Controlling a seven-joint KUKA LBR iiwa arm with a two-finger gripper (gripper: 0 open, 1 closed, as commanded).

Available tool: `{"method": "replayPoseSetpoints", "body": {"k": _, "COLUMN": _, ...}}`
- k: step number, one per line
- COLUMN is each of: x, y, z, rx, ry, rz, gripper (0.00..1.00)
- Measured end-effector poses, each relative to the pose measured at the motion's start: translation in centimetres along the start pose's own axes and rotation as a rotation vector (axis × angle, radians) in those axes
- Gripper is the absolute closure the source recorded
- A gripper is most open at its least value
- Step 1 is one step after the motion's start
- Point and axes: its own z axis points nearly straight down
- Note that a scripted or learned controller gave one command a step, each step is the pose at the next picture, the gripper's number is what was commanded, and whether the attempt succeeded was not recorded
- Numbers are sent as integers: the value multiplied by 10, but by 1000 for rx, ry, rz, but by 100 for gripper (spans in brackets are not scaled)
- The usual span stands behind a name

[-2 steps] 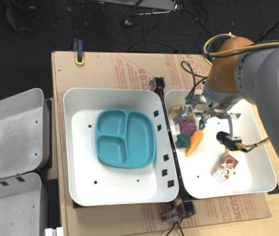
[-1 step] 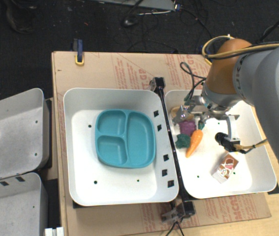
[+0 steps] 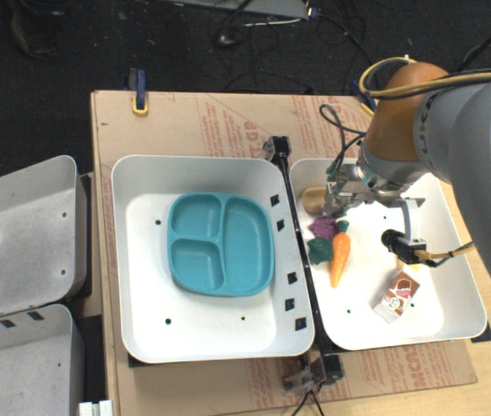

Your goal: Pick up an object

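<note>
Tool (image 3: 339,199) low in right bin (image 3: 453,319); open or closed cannot be told. Purple piece (image 3: 323,227) directly beneath, carrot (image 3: 339,258) just beyond. Advise centring over one item before closing.

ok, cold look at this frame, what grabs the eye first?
The teal divided plate lying alone in the left bin, and the grey arm's orange band looming over the right bin. Below it the gripper hangs over a cluster at that bin's left side: carrot, purple toy, green toy, tan piece. A small carton lies apart, nearer the front.
</note>
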Motion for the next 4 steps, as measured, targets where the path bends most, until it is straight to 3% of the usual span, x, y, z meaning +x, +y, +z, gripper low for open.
{"method": "replayPoseSetpoints", "body": {"k": 2, "x": -2, "y": -2, "z": -108, "rx": -4, "ry": 0, "rz": -3, "gripper": 100}}
{"method": "replayPoseSetpoints", "body": {"k": 3, "x": -2, "y": -2, "z": -105, "rx": 1, "ry": 1, "rz": -3, "gripper": 100}}
{"method": "replayPoseSetpoints", "body": {"k": 4, "x": 50, "y": -10, "z": -120, "rx": 1, "ry": 3, "rz": -9, "gripper": 100}}
